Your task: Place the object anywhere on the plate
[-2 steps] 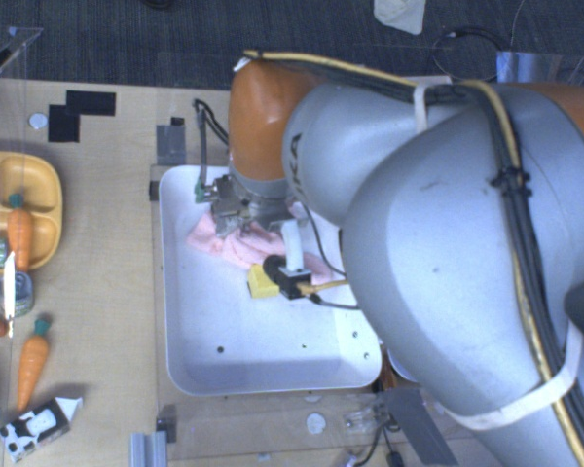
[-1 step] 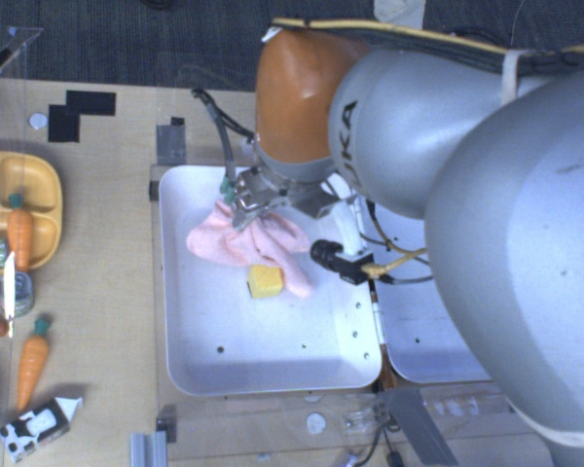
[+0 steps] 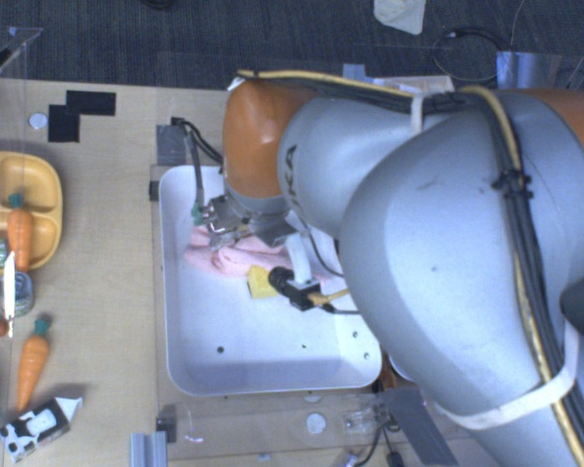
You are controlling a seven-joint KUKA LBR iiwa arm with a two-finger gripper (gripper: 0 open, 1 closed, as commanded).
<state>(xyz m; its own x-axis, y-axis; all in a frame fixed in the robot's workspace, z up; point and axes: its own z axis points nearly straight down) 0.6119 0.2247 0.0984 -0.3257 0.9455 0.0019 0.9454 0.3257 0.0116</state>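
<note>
Wooden desk, white bin: my pincer sits over the pink plate, grip state I can't tell, so the yellow object might slide off the edge.

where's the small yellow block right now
In the camera view the small yellow block lies in the shallow white bin, toward its upper middle, just below the pink plate and left of a black part on the grey arm.

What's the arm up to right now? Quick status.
Gripper down in white bin, over pink plate. Grip unclear. Yellow piece by the plate. Arm hides much.
</note>
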